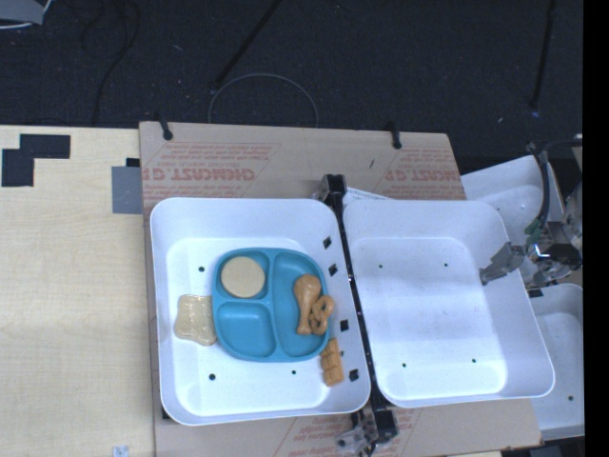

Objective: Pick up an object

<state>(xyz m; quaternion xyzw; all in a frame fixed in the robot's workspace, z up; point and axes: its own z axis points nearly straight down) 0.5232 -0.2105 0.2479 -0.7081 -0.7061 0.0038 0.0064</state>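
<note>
A blue divided plate (249, 335) lies in the left bin (181, 227). On it rest a round tan biscuit (242, 276) and a tan pretzel-shaped piece (312, 304). A pale toast-shaped piece (196, 319) lies against the plate's left rim. A small brown piece (331, 362) sits off the plate's lower right corner. My gripper (500, 265) hangs at the right rim of the right bin (428, 388), far from all these objects, with nothing seen in it.
A black divider with clips (344, 284) runs between the two bins. Both bins sit on a cardboard sheet (285, 165) over a light wooden bench. White covering and cables lie at the far right around the arm.
</note>
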